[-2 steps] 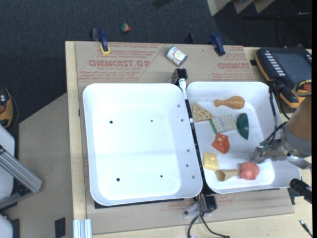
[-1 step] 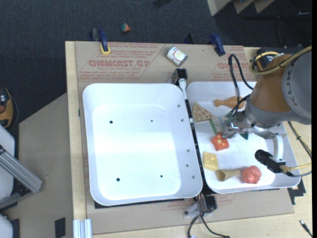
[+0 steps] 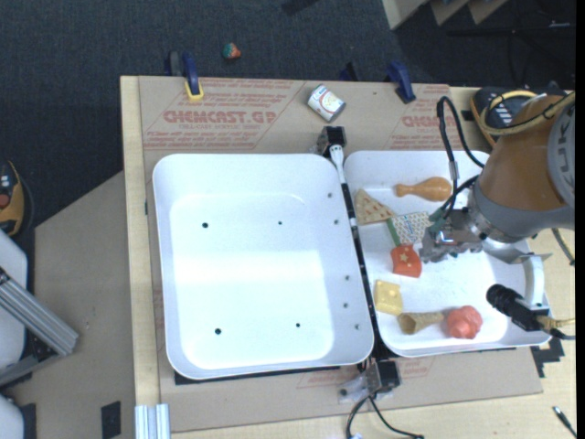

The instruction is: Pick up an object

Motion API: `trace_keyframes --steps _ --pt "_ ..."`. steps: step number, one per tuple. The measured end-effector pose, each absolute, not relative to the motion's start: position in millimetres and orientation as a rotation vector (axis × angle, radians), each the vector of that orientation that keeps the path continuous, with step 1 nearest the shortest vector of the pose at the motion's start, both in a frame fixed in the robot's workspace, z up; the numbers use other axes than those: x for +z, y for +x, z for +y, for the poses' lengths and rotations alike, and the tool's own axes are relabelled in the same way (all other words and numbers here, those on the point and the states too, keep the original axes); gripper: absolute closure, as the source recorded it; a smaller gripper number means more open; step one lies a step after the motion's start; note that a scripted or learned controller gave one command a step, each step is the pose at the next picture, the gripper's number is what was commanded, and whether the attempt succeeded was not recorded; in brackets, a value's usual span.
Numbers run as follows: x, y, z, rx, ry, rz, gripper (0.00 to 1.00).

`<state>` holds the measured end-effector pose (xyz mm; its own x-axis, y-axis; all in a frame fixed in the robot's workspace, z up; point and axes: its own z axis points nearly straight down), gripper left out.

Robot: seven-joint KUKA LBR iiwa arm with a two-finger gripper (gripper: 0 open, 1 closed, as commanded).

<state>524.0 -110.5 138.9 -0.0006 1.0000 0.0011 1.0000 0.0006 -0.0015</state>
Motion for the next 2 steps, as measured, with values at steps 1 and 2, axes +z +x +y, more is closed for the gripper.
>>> trace_keyframes --steps 1,2 --pt "83 477.1 -108 0.001 -2.222 -2.217 1.00" --pt "193 637.0 -45 -0.024 -2.220 -2.248 1.00"
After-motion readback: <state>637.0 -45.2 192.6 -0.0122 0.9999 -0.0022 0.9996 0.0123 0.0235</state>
